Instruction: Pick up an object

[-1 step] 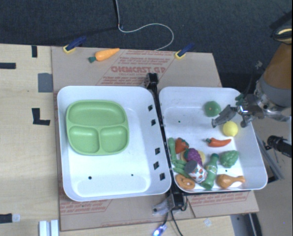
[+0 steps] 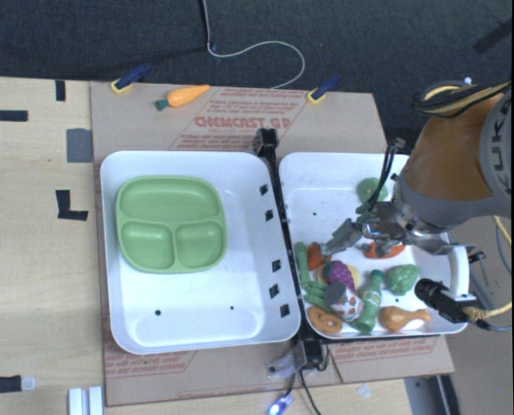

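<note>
Tool: the tool point(image 2: 339, 239) sits low over the right bin point(image 2: 313, 188), its dark fingers pointing toward that bin's left side; too small and dark here to tell whether they are apart or together, and nothing can be made out between them.
Arm: the grey and orange arm point(image 2: 460, 158) covers the right bin's upper right corner and far wall, and is cut off at the right.
Task things: a heap of toy foods lies in the lower part of the right bin, just below the tool: a purple piece point(image 2: 339, 274), a green bottle shape point(image 2: 371, 299), a green leafy piece point(image 2: 402, 277), a brown drumstick point(image 2: 403, 319) and a red piece point(image 2: 383, 249) partly hidden under the wrist.
Hard to make out: a green object point(image 2: 369, 188) is half hidden by the arm.
Left bin: the left bin point(image 2: 136, 327) holds a green divided tray point(image 2: 170, 223) in its upper left; its lower half is bare white floor.
Edges: the two bins touch along a dark middle seam.
Worktop: a toy carrot point(image 2: 180, 98) lies on the cardboard on the worktop point(image 2: 32, 258), well apart from both bins.
</note>
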`<state>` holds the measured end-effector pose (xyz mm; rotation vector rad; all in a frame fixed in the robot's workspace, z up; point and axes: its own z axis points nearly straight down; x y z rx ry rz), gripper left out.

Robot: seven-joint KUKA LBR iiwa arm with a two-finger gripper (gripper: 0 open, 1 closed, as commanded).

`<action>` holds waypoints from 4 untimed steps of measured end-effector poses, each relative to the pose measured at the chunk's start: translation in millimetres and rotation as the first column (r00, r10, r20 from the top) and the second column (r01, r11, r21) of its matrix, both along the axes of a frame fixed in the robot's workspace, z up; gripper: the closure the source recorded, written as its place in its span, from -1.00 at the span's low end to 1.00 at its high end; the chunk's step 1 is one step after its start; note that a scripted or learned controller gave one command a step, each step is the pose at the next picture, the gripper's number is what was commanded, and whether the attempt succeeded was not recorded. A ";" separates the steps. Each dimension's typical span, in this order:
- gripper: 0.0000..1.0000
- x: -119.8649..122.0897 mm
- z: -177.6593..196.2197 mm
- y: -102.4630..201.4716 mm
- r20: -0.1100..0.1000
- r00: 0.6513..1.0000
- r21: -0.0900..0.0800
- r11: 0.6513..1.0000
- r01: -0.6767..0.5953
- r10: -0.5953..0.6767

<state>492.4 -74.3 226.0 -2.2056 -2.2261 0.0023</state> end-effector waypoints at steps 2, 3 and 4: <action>1.00 -9.5 7.2 68.7 0.001 1.000 -0.004 1.000 0.006 -0.006; 1.00 -8.3 83.8 122.4 0.012 1.000 -0.003 1.000 0.001 -0.001; 1.00 -8.2 175.6 178.3 0.015 1.000 -0.001 1.000 -0.001 0.001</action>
